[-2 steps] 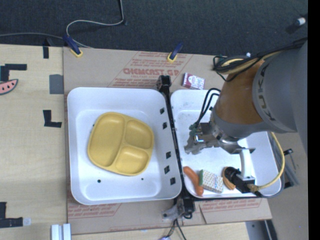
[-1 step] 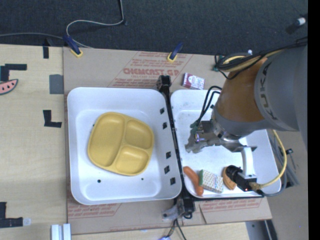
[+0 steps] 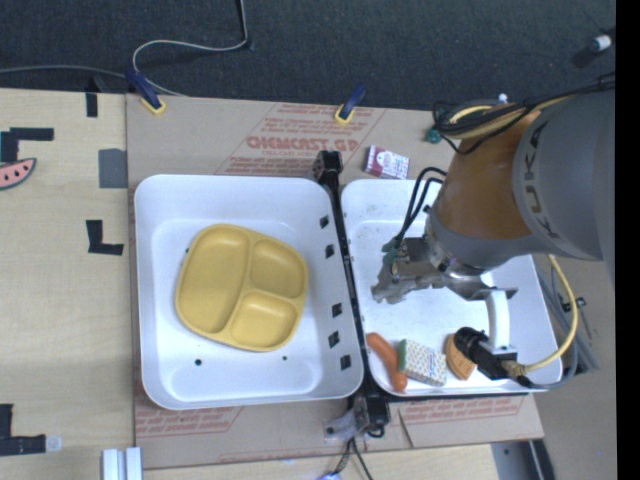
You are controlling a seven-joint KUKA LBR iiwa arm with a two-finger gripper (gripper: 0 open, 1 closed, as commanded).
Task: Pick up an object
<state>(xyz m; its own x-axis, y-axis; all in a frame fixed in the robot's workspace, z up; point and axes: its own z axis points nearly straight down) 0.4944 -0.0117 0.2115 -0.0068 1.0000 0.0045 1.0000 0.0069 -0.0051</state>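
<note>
Your left bin [image 3: 160,268] carries a yellow divided tray [image 3: 241,287]. In your right bin [image 3: 375,218] the end effector [image 3: 392,286] hangs over bare floor; whether it's wide or narrow, you cannot tell. Along that bin's near wall lie a carrot [image 3: 386,359], a sponge block [image 3: 424,363] and a brown bun [image 3: 461,358].

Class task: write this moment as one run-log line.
end effector: over right bin, nothing seen held | carrot, sponge: bin's near edge | yellow tray: left bin
</note>
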